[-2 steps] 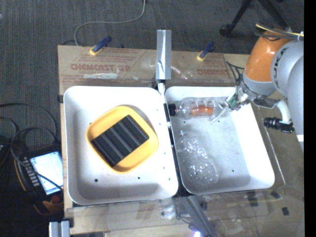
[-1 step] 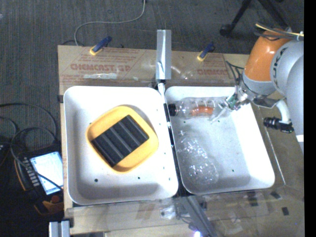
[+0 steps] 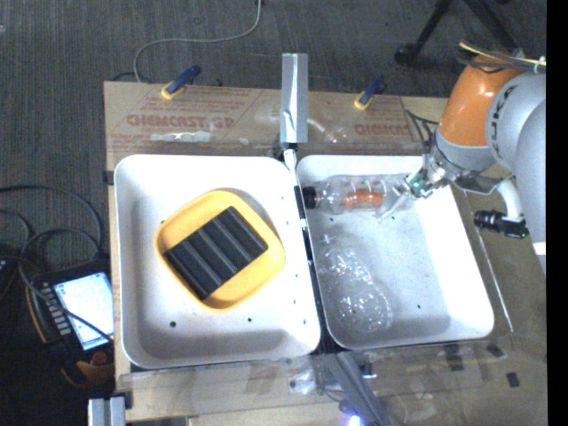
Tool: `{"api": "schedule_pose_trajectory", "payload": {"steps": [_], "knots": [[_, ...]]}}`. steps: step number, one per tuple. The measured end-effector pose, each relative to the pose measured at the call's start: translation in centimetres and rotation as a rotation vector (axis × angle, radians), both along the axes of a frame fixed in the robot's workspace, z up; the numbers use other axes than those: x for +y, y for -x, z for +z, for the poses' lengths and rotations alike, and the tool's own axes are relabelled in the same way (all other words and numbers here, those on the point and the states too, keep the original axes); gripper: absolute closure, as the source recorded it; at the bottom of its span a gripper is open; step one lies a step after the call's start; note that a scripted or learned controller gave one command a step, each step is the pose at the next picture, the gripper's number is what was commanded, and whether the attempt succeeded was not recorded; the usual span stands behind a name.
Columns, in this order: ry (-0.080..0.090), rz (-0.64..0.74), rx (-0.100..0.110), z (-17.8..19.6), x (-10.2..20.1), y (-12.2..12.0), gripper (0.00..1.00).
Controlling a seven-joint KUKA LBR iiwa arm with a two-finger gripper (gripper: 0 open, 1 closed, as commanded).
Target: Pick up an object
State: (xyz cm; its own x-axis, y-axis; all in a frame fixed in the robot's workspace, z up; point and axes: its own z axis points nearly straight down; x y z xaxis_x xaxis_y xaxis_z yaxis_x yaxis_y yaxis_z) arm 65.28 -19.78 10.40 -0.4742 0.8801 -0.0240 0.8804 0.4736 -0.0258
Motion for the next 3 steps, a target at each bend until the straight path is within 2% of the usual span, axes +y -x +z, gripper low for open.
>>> {"api": "schedule_pose_trajectory", "payload": {"steps": [3], "knots": [[-0.002,0.004,0.000,-0.01,0.00,0.00,0.00]]}}
